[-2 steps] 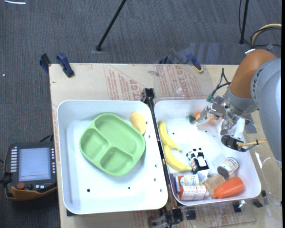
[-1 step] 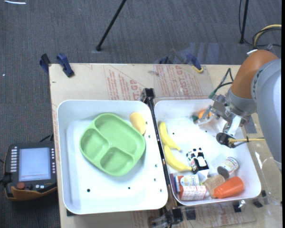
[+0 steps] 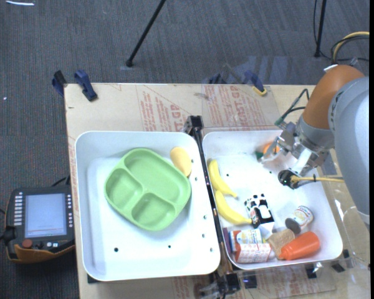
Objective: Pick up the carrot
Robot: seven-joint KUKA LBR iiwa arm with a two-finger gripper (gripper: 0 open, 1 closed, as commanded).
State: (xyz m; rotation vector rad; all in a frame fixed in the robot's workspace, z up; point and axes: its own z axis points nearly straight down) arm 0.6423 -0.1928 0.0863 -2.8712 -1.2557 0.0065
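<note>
Camera view: gripper (image 3: 280,156) low over carrot (image 3: 266,149) in right bin (image 3: 334,226), poised for grasp; jaws' state unclear.

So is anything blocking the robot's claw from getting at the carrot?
Nothing visible does. The gripper hangs in the right bin, at its far right corner. A small orange and green thing, likely the carrot, lies right beside it. The bananas and other items lie nearer the front.

The bench (image 3: 143,104) is covered in cardboard; two white bins, one (image 3: 90,167) far from the gripper (image 3: 280,157), the other (image 3: 333,229) beneath it.
</note>
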